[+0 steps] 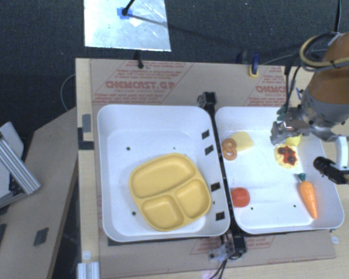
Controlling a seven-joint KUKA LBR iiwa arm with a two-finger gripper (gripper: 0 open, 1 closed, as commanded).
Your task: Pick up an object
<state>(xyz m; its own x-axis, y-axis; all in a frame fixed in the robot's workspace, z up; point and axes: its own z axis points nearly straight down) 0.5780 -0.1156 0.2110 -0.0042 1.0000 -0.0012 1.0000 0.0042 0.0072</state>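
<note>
The claw (281,133) hangs low over the right bin (262,211), just beside the small pizza piece (287,155); whether it is wide or narrow cannot be told. A nearby object should be centred under it before closing. The carrot (307,197), at the bin's right side, lies with its green end up-left and its tip down-right.

we see even, fairly bright overhead light; the white bins (163,118) glare softly, a foil sheet (126,16) shines, shadows stay faint, and the picture looks slightly soft and grainy.
</note>
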